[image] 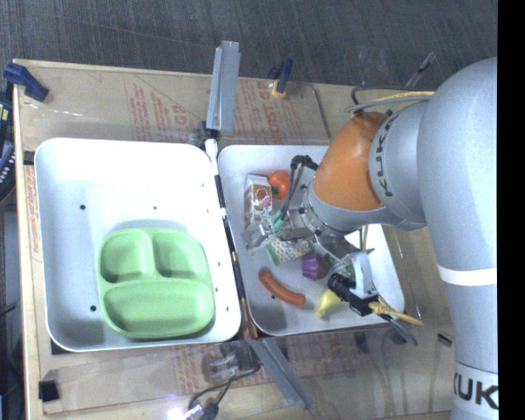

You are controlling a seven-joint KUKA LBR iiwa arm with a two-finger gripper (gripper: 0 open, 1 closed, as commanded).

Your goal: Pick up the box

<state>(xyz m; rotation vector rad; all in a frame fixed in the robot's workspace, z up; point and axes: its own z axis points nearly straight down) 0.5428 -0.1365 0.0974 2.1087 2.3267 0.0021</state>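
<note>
Our pincer (284, 227) hangs over the box (259, 201) in the right bin (381, 278); its opening we cannot tell. We should straddle the box squarely before closing.

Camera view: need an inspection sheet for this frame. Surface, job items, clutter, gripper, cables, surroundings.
Surface: wooden bench bearing left bin and right bin, side by side.
Job's things: box lies in the right bin's upper left, beside the arm's wrist.
Clutter: green tray in the left bin; sausage, orange ball, purple piece, yellow cone in the right bin.
Gripper: gripper low over the right bin by the box; grasp cannot be judged.
Cables: thin wires behind the arm.
Surroundings: blue clamps on the bench edge; dark floor.
</note>
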